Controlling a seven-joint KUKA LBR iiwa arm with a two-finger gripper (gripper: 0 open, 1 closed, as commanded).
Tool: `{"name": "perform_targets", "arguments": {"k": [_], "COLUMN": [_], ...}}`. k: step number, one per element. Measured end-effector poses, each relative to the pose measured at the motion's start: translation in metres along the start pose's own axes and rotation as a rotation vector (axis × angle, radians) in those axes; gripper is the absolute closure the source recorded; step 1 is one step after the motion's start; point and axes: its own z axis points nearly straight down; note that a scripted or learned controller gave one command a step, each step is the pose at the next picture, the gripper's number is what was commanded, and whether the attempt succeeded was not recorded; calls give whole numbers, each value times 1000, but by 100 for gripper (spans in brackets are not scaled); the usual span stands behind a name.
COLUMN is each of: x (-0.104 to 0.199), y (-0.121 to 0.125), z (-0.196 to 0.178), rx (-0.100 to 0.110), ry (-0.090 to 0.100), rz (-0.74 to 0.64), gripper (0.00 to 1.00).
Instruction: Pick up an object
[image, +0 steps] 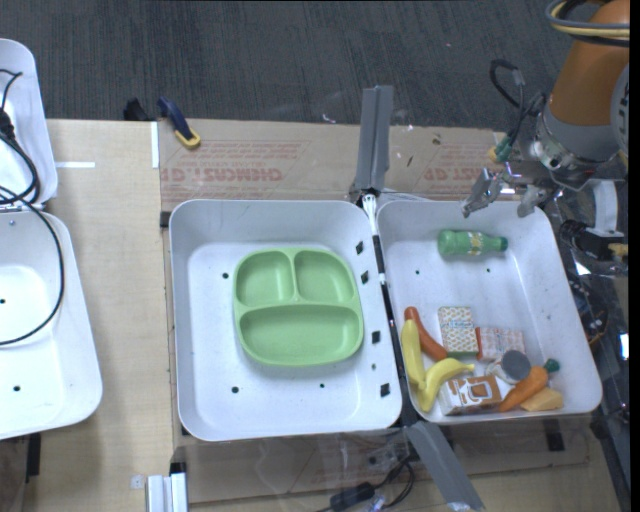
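Note:
My gripper (497, 207) hangs over the far rim of the right bin (570, 300), open, with nothing between its fingers. Just in front of it a green bottle (470, 242) lies on its side, apart from the fingertips. At the near end of that bin sits a pile: a yellow banana (432, 374), an orange-red pepper (426, 340), a carrot (526, 387), a small patterned box (457, 328), a second packet (498, 342), a carton (472, 395) and a grey round piece (515, 363).
The left bin (200, 330) holds a green divided plate (297, 305). A grey post (375, 140) rises behind the joint between the bins. Cables (585, 270) hang along the right bin's outer side. A blue-and-yellow clamp (177, 123) lies on the cardboard behind.

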Motion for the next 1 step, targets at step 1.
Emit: {"name": "perform_targets", "arguments": {"k": [1], "x": [38], "y": [6], "z": [102], "rx": [-19], "ry": [-4], "rz": [-22], "gripper": [0]}}
